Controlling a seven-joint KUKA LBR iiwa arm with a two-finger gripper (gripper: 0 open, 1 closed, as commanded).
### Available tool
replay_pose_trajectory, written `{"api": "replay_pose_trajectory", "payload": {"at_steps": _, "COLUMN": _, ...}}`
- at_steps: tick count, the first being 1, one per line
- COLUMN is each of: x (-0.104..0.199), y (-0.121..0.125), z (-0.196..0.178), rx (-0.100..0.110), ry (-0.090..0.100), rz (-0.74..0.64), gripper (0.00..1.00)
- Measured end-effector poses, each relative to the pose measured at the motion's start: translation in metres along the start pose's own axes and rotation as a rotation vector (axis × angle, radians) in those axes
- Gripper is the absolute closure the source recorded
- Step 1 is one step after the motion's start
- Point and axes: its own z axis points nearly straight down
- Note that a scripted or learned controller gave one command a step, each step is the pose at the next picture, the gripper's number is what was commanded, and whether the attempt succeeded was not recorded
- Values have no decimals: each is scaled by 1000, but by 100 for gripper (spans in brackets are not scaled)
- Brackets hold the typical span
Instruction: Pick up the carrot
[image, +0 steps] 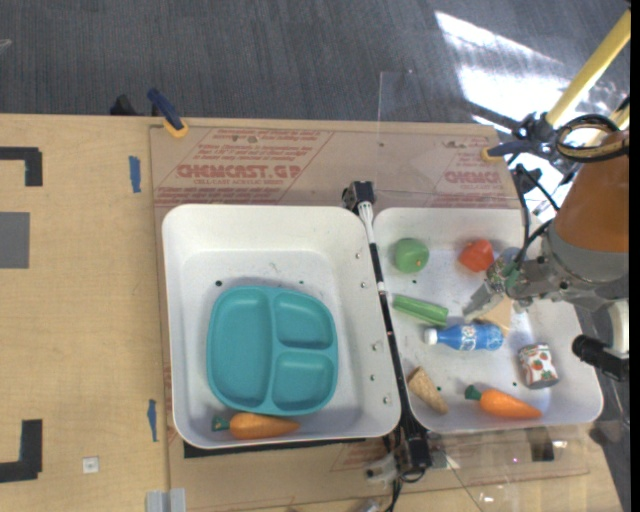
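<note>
From my seat, both white bins (190, 330) read as smooth moulded plastic with a faint sheen. Left of the gripper (497, 290), the teal divided plate (270, 350) looks matt plastic. The two carrots, one (505, 403) just below the gripper and one (262, 425) far to its left, seem smooth, slightly glossy toy plastic (as does the green ball (409, 254)). The blue bottle (468, 337) shines. The bench (80, 300) looks like matt, pale wood.

The wooden bench (70, 330) carries a printed cardboard sheet (260, 160) (red lettering), and on that sheet sit two shallow white bins, left bin (185, 300) touching right bin (580, 400).
</note>
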Motion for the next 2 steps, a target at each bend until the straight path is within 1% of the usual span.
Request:
{"api": "replay_pose_trajectory", "payload": {"at_steps": 1, "x": -26, "y": 35, "z": 52, "rx": -16, "ry": -8, "rz": -85, "gripper": 0}}
{"api": "replay_pose_trajectory", "payload": {"at_steps": 2, "x": -49, "y": 21, "z": 64, "rx": -14, "ry": -5, "rz": -184, "gripper": 0}}
